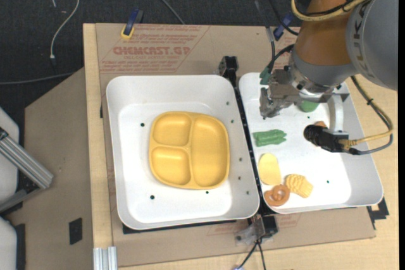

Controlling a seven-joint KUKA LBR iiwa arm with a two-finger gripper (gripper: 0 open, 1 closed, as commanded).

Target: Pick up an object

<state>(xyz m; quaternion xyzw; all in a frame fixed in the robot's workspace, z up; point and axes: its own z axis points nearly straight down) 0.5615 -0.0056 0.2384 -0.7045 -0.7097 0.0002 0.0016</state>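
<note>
My hand [271, 104], grip unreadable, hangs just above the green piece [269, 136]; descending off-centre could nudge it aside.

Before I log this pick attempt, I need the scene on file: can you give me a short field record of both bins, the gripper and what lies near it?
left bin: holds a yellow divided plate, three compartments
right bin: holds the small items
green piece: lies flat, below the gripper in the view
pale yellow piece: below the green piece
orange ring: at the bin's near edge, touching the ridged yellow piece
gripper: over the right bin's far left part, nothing visible between its fingers
arm: reaches in from the right
</note>
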